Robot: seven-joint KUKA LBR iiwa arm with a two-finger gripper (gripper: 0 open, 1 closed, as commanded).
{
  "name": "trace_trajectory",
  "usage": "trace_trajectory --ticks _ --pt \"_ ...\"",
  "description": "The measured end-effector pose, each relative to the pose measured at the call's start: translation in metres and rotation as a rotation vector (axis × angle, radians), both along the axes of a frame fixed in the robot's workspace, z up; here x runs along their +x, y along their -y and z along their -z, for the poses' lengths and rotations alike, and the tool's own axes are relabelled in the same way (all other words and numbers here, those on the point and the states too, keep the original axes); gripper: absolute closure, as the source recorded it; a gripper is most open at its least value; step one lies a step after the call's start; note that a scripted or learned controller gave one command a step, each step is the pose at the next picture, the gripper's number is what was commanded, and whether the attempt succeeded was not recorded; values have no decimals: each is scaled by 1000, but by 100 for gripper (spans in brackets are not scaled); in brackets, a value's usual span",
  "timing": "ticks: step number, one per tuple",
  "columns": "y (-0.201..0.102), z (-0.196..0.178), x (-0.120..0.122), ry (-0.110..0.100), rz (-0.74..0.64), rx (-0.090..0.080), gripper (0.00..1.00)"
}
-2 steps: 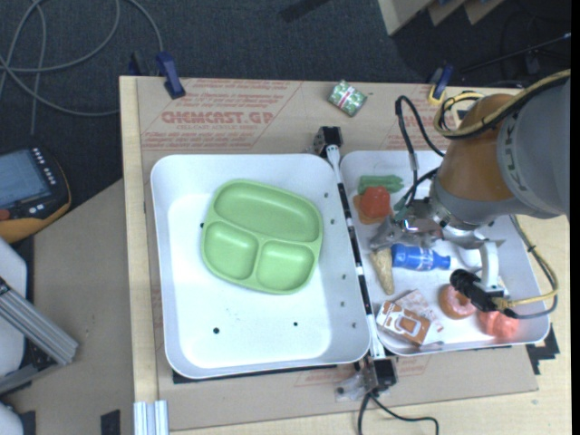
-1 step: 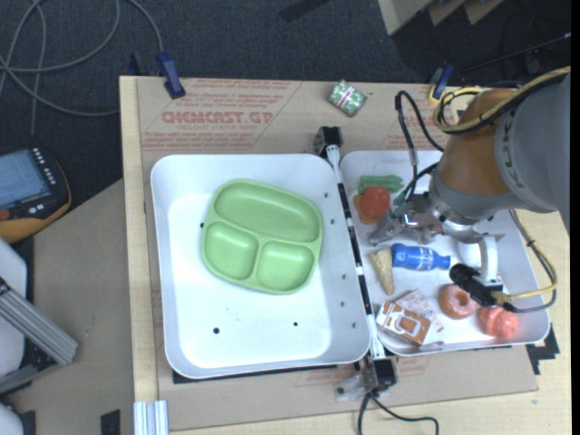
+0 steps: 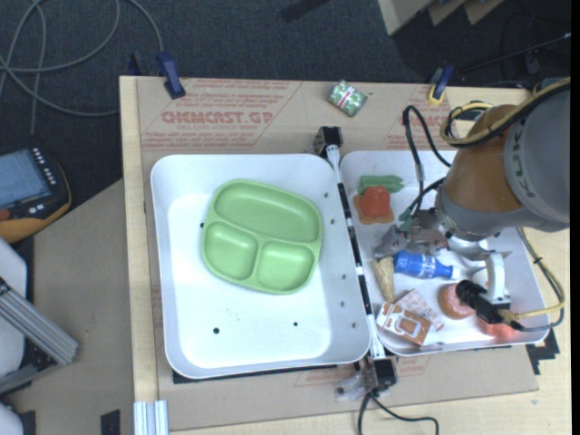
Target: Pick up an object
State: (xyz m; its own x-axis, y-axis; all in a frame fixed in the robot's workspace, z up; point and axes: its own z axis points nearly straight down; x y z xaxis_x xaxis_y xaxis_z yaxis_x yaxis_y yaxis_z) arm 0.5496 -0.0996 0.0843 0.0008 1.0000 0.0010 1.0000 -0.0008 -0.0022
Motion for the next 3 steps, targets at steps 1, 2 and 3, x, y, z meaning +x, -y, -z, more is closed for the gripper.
trace_trajectory --ticks 1,2,3 --pt "-5 0 -8 0 0 0 0" --pt "0 0 7 4 0 -2 0" --pt "0 0 -13 0 0 0 0"
